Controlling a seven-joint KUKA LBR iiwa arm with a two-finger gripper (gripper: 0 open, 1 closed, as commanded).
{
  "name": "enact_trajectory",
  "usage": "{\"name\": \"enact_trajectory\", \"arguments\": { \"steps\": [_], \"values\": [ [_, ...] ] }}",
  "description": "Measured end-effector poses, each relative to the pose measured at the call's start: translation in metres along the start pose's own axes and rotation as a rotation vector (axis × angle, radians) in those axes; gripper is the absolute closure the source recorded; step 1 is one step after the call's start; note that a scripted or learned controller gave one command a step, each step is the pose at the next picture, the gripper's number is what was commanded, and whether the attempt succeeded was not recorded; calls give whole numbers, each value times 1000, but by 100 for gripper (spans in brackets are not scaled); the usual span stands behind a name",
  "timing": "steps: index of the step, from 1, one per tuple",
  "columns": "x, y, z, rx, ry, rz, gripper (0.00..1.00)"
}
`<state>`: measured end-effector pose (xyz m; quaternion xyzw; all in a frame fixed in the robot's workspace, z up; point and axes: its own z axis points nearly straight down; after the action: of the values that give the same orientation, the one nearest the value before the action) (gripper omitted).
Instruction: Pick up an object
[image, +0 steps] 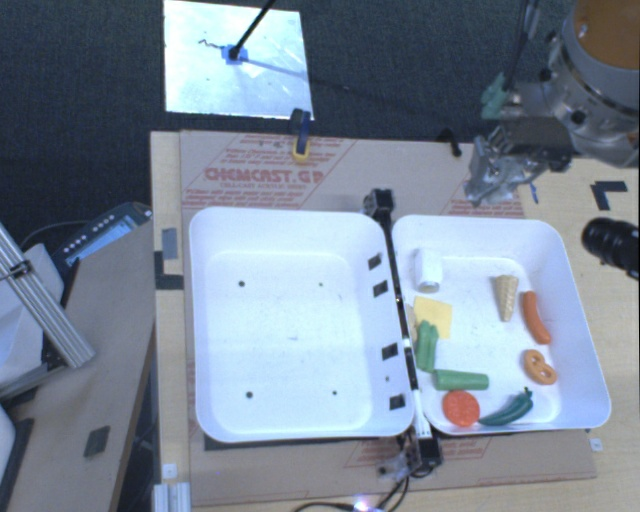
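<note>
Red tomato (461, 407) and green pepper (509, 408) lie at the right bin's (575, 290) near edge.
The gripper (492, 180) hovers beyond the far rim; finger state unclear. Best to descend squarely over one well-separated item, like the sausage (536, 317).

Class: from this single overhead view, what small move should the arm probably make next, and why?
Probably move the gripper forward over the right bin and lower it. It hangs beyond the bin's far rim, while the white cylinder and cone lie inside nearest it.
</note>
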<state>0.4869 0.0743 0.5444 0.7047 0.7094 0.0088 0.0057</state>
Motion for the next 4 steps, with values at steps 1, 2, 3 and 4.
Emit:
{"name": "enact_trajectory", "arguments": {
  "steps": [1,2,3,4],
  "values": [
    [18,-1,9,18,-3,1,100],
    [32,-1,14,19,-3,1,100],
    [50,2,18,19,-3,1,100],
    [72,-1,21,20,-3,1,100]
  ]
}}
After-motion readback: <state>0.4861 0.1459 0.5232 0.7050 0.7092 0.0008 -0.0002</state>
